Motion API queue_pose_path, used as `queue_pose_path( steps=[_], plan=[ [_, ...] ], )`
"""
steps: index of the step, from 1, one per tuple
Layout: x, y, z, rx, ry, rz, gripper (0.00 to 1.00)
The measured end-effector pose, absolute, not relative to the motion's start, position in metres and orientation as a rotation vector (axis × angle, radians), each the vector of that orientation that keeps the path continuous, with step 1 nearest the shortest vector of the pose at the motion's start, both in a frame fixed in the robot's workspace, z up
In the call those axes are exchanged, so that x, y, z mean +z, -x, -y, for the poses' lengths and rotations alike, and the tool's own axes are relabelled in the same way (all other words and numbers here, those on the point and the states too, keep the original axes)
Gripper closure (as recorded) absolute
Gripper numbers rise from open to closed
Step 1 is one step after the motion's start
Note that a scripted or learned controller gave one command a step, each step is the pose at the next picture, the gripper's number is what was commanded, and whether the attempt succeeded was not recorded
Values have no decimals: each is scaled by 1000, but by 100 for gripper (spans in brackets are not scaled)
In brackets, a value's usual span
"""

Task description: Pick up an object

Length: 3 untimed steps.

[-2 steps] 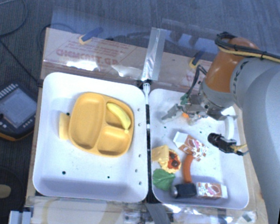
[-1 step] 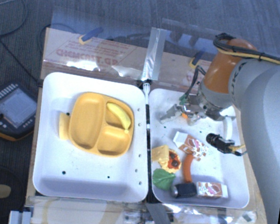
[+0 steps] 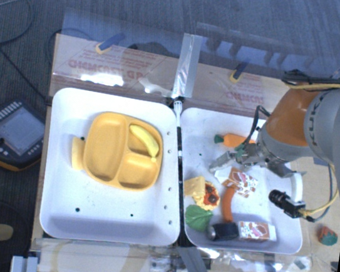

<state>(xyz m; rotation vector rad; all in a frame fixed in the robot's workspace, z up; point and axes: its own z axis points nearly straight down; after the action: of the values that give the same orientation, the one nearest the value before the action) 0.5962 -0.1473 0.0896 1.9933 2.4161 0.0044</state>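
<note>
Figure 1. The single grey arm [image 3: 335, 122] enters from the right of the camera view, its orange band [image 3: 290, 117] sitting just above the wrist. The wrist points down and leftward, placing the end effector [image 3: 234, 161] low. Its 2 metallic fingers [image 3: 222, 161] extend to the left; their separation cannot be resolved from this angle.

I see the pickable stuff in the right bin [image 3: 293, 242]: orange carrot [image 3: 235, 140] at 12 o'clock, red-and-white packet [image 3: 243, 182] near center, long orange sausage-shaped piece [image 3: 228, 202] just below it, yellow wedge w/ red spots [image 3: 200, 190] at 9, green leaf-like item [image 3: 197, 217] at 7, dark can [image 3: 224, 231] lying on its side at 6, red-and-white box [image 3: 256, 230] flat at 5.
</note>
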Motion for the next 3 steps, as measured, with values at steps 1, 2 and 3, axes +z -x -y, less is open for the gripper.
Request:
queue_pose_path(
  steps=[1,2,3],
  plan=[
    [88,-656,131,-2,-2152,-2285,0],
    [98,-655,131,-7,-2151,-2286,100],
    [98,-655,131,-8,-2152,-2286,0]
  ],
)
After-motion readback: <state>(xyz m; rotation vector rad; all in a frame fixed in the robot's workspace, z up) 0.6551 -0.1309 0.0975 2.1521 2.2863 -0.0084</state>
